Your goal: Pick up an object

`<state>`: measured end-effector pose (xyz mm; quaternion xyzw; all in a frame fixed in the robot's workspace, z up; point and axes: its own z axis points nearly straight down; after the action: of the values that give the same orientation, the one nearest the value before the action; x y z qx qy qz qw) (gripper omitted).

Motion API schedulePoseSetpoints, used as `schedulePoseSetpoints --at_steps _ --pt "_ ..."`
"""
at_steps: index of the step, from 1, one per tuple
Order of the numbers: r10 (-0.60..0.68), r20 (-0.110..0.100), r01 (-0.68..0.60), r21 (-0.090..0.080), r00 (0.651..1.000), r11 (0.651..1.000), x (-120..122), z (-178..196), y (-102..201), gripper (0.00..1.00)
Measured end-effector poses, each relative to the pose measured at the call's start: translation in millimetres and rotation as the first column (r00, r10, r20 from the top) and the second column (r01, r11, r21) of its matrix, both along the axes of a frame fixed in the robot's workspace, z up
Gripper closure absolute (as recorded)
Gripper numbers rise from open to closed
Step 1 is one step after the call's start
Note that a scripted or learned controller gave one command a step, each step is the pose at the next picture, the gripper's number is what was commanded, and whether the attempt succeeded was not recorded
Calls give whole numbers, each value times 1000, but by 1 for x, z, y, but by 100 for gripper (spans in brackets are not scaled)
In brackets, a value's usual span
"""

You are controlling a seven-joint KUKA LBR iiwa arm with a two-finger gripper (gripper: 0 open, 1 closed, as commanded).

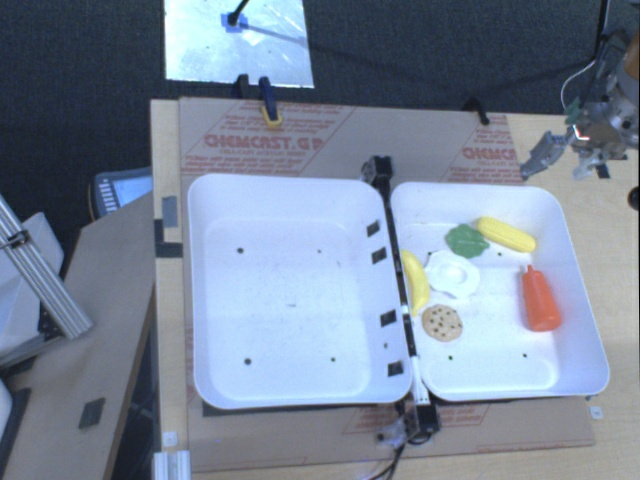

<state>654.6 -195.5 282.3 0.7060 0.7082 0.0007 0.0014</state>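
Observation:
The right bin (570, 268) holds several toy foods. A yellow corn cob (506, 234) lies at the back, with a green leafy piece (465, 240) to its left. A white fried egg (452, 274) sits near the middle. By the left wall rests a yellow banana (415, 280), and a brown cookie (441, 322) lies in front of the egg. An orange bottle (540, 300) lies near the right wall. My gripper (563, 161) hangs above the bench beyond the bin's back right corner, open, with nothing between its fingers.
The left bin (200, 268) stands beside the right one, joined by a black clip strip (392, 278). Both rest on a cardboard sheet (330, 133). A shiny plate (238, 26) lies at the back left. Cables hang near the wrist at the right.

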Motion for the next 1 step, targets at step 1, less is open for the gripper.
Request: schedulePoseSetpoints --at_steps 1 --pt "0 19 0 -7 1000 1000 -20 168 -12 0"
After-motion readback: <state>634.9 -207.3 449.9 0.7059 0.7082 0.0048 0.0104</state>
